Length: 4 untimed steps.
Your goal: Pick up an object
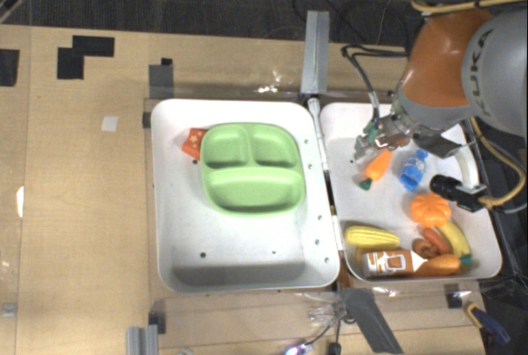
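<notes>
My gripper (pixel 376 139) hangs over the upper middle of the right bin (pixel 346 130). Just below it lies a small orange carrot (pixel 377 167) with a green tip, slanting down to the left. The carrot's upper end sits right under the gripper, and I cannot make out whether they touch. A small blue object (pixel 412 169) lies just to the right of the carrot.
The right bin's lower part holds an orange pepper (pixel 431 210), a banana (pixel 454 239), a yellow corn cob (pixel 370 237), an orange-and-white bottle (pixel 394 263) and other toy food. In the left bin (pixel 177 262), a green divided plate (pixel 250 167) has a red item (pixel 192 144) at its left edge.
</notes>
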Motion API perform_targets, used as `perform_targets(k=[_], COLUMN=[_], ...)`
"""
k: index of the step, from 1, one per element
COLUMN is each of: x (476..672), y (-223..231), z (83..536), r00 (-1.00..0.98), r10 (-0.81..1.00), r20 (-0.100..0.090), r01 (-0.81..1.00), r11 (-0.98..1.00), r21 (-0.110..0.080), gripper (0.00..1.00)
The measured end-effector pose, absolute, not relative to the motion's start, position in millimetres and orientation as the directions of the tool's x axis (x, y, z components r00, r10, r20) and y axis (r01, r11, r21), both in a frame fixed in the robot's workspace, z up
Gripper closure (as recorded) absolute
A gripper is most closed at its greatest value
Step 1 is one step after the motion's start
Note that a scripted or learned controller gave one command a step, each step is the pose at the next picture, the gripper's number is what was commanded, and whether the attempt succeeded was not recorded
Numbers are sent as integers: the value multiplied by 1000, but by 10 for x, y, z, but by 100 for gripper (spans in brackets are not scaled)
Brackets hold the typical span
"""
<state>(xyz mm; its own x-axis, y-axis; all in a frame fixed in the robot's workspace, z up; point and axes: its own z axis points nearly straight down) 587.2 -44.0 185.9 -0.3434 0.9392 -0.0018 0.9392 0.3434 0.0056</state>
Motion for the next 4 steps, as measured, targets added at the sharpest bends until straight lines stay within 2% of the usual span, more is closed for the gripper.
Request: perform_targets(k=[1,2,3,4], x=[5638,6362,6698,6701], y=[-884,-579,584,433], z=[1267,1869,1862,2222], r00=[-612,-507,-333,-458], r10=[791,862,943,889], r20=[-3,-4,-1,-4], r01=[791,862,943,889], r11=[612,507,333,458], r21=[4,7,6,7], gripper=[100,100,100,100])
